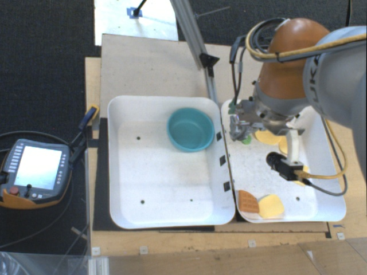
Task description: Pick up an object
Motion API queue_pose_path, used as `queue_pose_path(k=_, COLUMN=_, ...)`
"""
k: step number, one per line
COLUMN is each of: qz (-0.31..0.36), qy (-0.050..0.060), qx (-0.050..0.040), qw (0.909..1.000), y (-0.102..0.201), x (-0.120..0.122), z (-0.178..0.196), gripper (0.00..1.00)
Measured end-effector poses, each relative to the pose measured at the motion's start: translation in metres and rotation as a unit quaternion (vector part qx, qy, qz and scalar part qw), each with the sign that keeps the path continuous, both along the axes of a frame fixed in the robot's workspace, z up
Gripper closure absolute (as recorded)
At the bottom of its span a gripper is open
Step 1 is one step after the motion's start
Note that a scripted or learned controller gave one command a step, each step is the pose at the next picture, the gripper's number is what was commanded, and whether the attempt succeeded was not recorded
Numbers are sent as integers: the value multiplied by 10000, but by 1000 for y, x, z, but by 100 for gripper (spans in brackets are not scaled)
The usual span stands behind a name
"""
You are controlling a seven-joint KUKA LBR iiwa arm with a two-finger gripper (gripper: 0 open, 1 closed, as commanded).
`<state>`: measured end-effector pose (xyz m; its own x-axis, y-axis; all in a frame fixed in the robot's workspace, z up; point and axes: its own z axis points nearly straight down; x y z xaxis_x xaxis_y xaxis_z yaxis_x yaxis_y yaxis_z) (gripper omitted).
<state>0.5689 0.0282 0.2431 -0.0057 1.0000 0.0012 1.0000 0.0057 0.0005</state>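
Right now your arm (298,67) reaches in from the right and hangs over the far left part of the right bin (321,213), with the jaws (239,132) pointing down close to the wall the two bins share. You cannot tell from this view whether the jaws are apart or together, as the wrist hides them. A small green thing (246,140) shows just beside them, too small to identify. Under and beside the wrist lie pale yellow flat pieces (266,137), partly covered by the arm. At the near left corner of the right bin you have an orange-brown waffle-like piece (248,201) touching a yellow round piece (271,206). A black fitting (282,166) on a cable hangs over the middle of that bin. In the left bin (132,211), a teal bowl (190,129) sits upright near the far right corner, close to the shared wall. Off the tabletop's (149,56) left edge lies the teach pendant (35,171), screen up.
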Motion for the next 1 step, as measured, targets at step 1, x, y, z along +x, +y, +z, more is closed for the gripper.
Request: queue_pose_path(k=1, qz=-6, qy=3, qx=0, qw=10000, y=47, x=11, z=-9, gripper=100)
